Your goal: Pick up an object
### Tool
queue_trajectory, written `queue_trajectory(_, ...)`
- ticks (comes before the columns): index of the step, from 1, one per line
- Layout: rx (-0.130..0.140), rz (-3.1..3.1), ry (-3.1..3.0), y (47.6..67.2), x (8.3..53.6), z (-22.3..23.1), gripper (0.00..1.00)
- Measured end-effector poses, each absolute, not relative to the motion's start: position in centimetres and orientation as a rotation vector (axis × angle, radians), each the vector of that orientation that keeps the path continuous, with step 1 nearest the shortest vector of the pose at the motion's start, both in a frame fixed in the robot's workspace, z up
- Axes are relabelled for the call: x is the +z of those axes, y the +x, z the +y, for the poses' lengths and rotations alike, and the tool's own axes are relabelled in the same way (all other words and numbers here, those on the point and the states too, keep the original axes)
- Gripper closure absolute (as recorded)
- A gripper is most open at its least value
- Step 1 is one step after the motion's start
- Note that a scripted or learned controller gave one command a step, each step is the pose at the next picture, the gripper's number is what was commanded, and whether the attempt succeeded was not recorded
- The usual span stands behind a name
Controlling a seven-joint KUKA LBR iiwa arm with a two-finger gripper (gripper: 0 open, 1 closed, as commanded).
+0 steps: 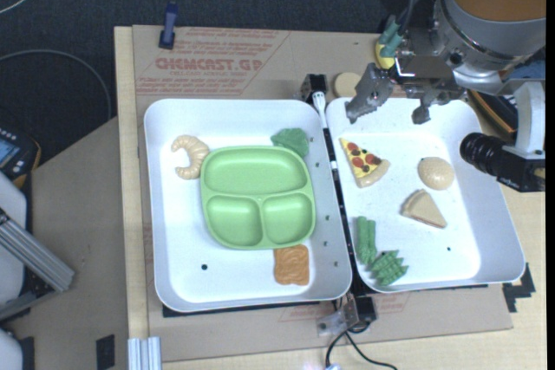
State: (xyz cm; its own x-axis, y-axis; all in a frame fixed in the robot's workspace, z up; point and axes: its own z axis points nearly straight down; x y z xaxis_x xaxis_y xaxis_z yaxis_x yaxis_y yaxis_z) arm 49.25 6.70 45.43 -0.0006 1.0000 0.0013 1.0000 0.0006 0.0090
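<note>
Gripper poised above the far edge of the right bin, fingers apart and empty, with the pizza slice lying just below — a likely risk is a descent that clips the slice's rim and skids it toward the bin wall.

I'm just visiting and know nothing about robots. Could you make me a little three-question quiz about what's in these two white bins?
1. True or false: the green three-compartment plastic tray lies in the left white bin.
2. Which toy lies nearest the two-finger gripper? A) beige croissant B) pizza slice with red dots C) orange waffle-like piece
3. Fill in: the right white bin holds a tan wedge just below a round beige ____.

Key: 1 true; 2 B; 3 bun.
</note>
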Motion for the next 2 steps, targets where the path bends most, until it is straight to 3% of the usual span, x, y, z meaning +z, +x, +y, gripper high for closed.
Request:
queue_trajectory(1, 0.007, 2.22, 2.215, 49.3, 46.2, 6.8, 1.0)
queue_trajectory(2, -0.013, 2.224, 2.228, 49.4, 37.1, 7.2, 1.0)
